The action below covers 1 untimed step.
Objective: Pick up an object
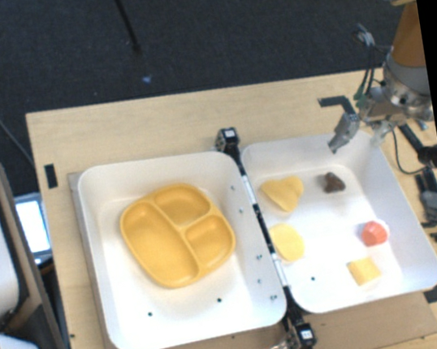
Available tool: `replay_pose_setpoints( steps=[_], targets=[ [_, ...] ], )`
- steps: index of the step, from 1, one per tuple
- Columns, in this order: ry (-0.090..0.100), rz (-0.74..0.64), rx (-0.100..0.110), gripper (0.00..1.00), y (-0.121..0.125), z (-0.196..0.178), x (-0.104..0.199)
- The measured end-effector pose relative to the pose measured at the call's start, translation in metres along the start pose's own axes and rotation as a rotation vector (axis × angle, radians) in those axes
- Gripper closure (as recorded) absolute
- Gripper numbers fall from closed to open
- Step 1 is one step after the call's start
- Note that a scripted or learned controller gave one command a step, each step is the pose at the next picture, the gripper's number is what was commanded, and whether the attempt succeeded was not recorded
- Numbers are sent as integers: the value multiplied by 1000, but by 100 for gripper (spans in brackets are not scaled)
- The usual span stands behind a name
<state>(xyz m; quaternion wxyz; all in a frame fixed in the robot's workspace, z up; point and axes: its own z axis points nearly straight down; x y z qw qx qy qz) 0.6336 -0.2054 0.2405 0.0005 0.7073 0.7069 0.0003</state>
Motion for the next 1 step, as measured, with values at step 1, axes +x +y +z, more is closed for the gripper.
replay_pose_setpoints(
  steps=[1],
  targets=[
    [0,0,0,0,0,0,0]
  ],
)
